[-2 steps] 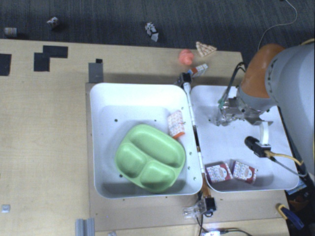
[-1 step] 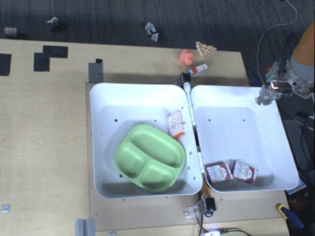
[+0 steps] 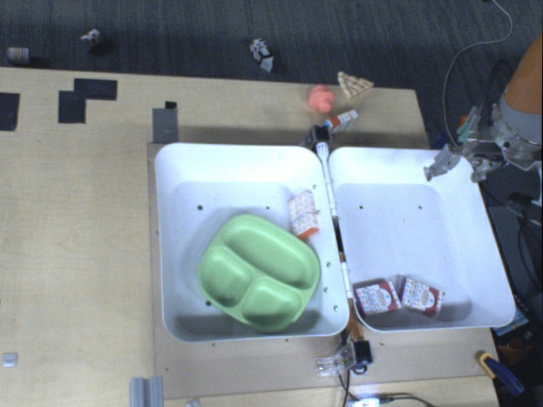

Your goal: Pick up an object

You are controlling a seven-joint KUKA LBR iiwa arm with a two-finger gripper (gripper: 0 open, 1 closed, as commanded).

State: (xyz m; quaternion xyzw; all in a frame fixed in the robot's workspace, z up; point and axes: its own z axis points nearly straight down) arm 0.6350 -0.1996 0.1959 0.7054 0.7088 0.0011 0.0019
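Observation:
A green divided plate [image 3: 259, 270] lies in the left bin [image 3: 182, 227], tilted toward its front. Beside the plate's far right edge stands a small red-and-white packet [image 3: 303, 214]. Two similar packets [image 3: 376, 297] [image 3: 422, 295] lie side by side at the front of the right bin [image 3: 407, 219]. My gripper [image 3: 458, 164] hangs over the right bin's far right corner, well away from every packet. It is open, with nothing between its fingers [image 3: 436, 167].
Behind the bins, on the bench, lie a pink ball [image 3: 321, 98], a wedge-shaped toy [image 3: 355, 84] and a small tube [image 3: 340, 122]. A divider rail [image 3: 333, 219] runs between the bins. Cables hang at the right near the arm.

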